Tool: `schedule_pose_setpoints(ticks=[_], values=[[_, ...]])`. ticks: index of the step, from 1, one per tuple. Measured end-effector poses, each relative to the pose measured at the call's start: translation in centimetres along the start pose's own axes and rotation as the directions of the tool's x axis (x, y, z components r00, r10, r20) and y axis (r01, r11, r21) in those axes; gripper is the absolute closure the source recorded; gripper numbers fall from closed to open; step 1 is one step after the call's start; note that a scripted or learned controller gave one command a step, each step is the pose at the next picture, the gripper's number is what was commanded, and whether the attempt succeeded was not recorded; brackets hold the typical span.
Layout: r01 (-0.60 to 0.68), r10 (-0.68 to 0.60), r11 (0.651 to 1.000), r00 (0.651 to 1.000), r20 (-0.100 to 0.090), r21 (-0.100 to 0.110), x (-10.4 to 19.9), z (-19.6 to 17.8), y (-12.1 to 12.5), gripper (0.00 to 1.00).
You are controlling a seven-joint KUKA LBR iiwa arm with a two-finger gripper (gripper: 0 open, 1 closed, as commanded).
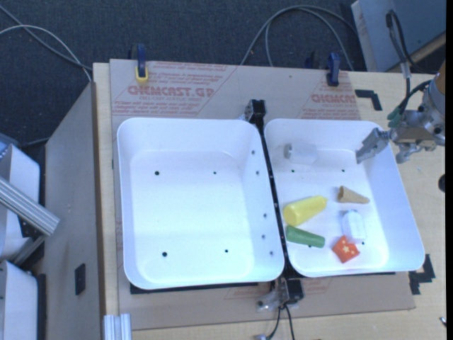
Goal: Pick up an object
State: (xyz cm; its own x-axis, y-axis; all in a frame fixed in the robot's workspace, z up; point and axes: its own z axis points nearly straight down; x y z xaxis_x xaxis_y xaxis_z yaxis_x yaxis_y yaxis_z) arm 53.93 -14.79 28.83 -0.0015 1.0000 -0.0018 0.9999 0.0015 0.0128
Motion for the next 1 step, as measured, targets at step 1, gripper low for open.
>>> schedule_pose_setpoints(ticks=[1], values=[[0.003,-0.003,1.000,1.000,-0.006,0.022,3.77,10.11,1.78,0.00]])
